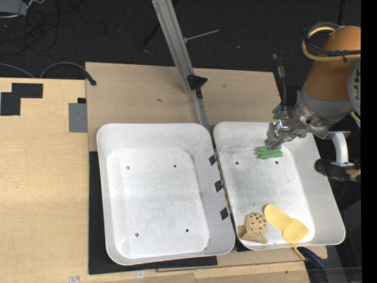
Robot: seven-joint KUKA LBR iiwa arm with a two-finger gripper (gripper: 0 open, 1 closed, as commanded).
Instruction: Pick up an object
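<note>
A small green object point(269, 153) lies on the floor of the right bin point(324, 193), near its far edge. My gripper point(274, 139) hangs directly over it, its tip just above or touching the green piece. At the bin's near end sit a yellow banana-like piece point(285, 222) and a tan speckled cookie-like piece point(254, 226), side by side.
The left bin point(118, 152) stands beside the right one, joined by black clips point(218, 185). A slanted metal rail point(179, 52) rises behind the bins. The grey and orange arm point(333, 75) fills the upper right.
</note>
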